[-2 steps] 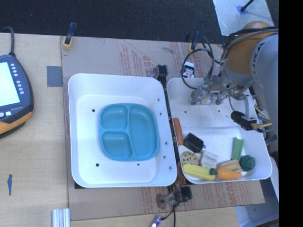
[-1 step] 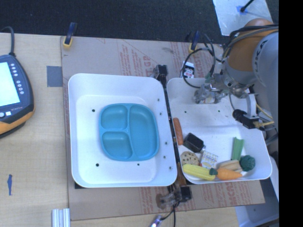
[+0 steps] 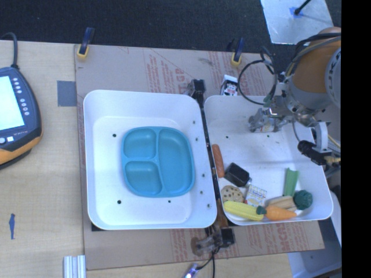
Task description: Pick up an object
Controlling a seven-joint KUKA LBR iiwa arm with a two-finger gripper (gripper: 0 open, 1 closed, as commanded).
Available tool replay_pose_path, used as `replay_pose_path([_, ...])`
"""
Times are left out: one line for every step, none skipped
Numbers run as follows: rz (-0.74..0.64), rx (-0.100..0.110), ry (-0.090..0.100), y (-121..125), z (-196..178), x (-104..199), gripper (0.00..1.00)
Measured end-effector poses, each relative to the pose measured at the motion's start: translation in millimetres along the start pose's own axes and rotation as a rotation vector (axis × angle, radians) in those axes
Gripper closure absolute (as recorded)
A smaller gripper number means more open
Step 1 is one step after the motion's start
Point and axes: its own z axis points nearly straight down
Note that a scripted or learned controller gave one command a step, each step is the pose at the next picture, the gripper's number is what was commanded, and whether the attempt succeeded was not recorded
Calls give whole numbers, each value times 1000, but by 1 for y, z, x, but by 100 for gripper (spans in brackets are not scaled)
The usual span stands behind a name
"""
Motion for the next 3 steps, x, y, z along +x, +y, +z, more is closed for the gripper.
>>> replay_pose_path([-2,-2,-1,24,-110,31,100])
replay_pose_path([0,-1,0,-30,-131,54,100])
replay_pose_path([-5,0,-2,-61,-90,93,100])
